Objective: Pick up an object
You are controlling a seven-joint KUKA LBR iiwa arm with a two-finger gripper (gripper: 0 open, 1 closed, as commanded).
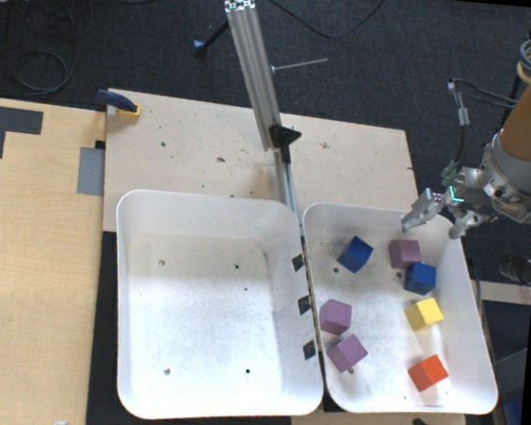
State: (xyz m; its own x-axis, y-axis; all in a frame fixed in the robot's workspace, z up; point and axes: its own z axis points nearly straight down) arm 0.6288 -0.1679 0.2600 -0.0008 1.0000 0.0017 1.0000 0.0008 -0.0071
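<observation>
My gripper (439,218) hangs over the far right rim of the right bin (480,324), its fingers spread open with nothing between them. Just below it in the bin sit a purple cube (405,253) and a dark blue cube (420,277), touching each other. A second blue cube (355,254) lies toward the bin's left. A yellow cube (424,313) and an orange-red cube (429,373) lie along the right side. Two more purple cubes (335,316) (348,351) sit near the bin's left wall.
The left bin (198,313) stands beside the right one, sharing a divider with black clips (304,304). A slanted aluminium post (259,93) rises behind the bins. A blue and yellow clamp (118,103) lies at the bench's far left corner.
</observation>
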